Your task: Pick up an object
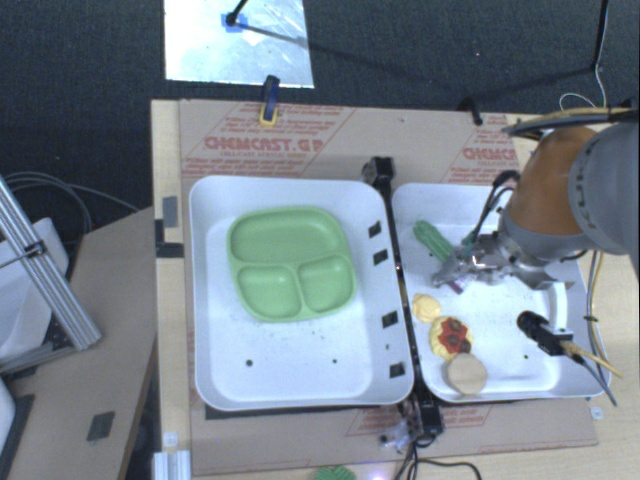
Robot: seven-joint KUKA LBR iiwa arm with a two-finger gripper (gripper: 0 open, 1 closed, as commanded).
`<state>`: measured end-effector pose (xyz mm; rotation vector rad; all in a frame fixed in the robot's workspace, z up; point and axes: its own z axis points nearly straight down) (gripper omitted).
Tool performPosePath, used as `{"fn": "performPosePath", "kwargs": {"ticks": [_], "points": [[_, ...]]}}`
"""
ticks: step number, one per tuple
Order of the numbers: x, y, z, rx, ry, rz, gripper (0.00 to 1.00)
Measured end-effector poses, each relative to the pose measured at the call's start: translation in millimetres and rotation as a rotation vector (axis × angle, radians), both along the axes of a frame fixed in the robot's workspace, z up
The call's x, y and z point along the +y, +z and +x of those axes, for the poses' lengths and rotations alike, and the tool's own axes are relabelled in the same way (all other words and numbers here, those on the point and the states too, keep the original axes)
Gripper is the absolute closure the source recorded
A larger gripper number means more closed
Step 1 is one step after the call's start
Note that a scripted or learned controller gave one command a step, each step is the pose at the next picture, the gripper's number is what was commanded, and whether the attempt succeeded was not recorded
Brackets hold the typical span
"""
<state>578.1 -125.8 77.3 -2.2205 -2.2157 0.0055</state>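
Two white bins stand side by side on one bench (330,133) faced with brown board printed in red. The left bin (205,298) holds one item: a pale green tray (290,263) with three compartments, one long one on the far side and two smaller ones on the near side, lying flat in the far half of the bin. The right bin (505,313) holds four loose items. One green stick (433,237) lies slantwise at the far left. One small yellow piece (427,308) lies against the left wall. One yellow-and-red piece (450,336) lies just near of it, and one tan disc (466,373) lies at the near left, touching or almost touching that piece. One arm (560,193) reaches in from the right. Its gripper (452,273) is low in the right bin, between the green stick and the yellow piece and just beside the stick's near end. Whether the gripper is wide, narrow or holding anything cannot be told, and a small dark-purple patch under it cannot be identified. All four items lie on the bin floor. On the bench's far edge sits one yellow and blue clamp (268,103), and beyond it lies one shiny sheet (240,28).
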Motion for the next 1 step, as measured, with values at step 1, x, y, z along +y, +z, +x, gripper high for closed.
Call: {"fn": "performPosePath", "kwargs": {"ticks": [1], "points": [[42.2,8.4,53.8,-0.012,0.010,-0.001,0.00]]}}
